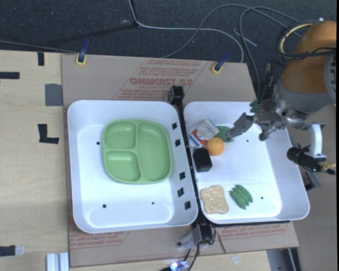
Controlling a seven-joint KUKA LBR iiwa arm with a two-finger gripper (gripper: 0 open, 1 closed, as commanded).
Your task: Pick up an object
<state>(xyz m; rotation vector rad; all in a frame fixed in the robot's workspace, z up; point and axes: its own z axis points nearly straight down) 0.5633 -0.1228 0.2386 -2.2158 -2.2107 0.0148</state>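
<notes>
on the far left, pale wooden bench top (22, 168) with a few black marks. next, a brown cardboard sheet (152, 78) under both bins, clipped at its far edge by two blue-and-yellow clamps (82, 56). on it, the left white bin (85, 208), holding a green divided plate (138, 151) with three compartments, lying flat near the bin's middle. between the bins, a black divider strip (183, 151) running front to back.

then the right white bin (288, 202). along its left side, from far to near: a small white and red packet (204, 131) with a green leafy piece just beside it, an orange ball (215, 146) touching or almost touching the packet, a black block (203, 160) just below the ball, and near the front wall a tan cracker-like slab (214, 199) with a green pea pod (241, 196) just beside it to the right, apart from it.

over the far part of the right bin, the gripper (236, 130), dark fingers pointing left toward the packet and ball, tips just beside the green piece and above the ball. hard to tell how the fingers stand, wide or narrow; nothing visibly between them. behind it to the right, the grey arm with its orange band (311, 66), and loose cables (214, 21) across the dark floor beyond the bench.
</notes>
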